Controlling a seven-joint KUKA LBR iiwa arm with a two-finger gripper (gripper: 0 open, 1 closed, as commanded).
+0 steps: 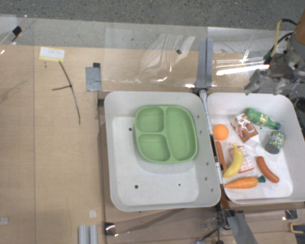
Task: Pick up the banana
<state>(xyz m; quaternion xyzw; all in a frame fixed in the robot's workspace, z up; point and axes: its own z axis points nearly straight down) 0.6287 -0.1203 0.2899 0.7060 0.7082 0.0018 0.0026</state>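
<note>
The yellow banana (235, 160) lies in the right bin (287, 189), near its left wall, slightly curved and pointing up and down the view. It rests partly on a flat snack packet (246, 161). My gripper (268, 84) hangs above the far rim of the right bin, well away from the banana and up and to the right of it. Nothing shows in the gripper.
Around the banana lie an orange (220, 131), a sausage (219, 154), a carrot (242, 183), a second sausage (268, 169), a can (275, 141), a green bottle (262, 118) and a red-white packet (244, 127). The left bin (117, 187) holds a green divided plate (166, 133).
</note>
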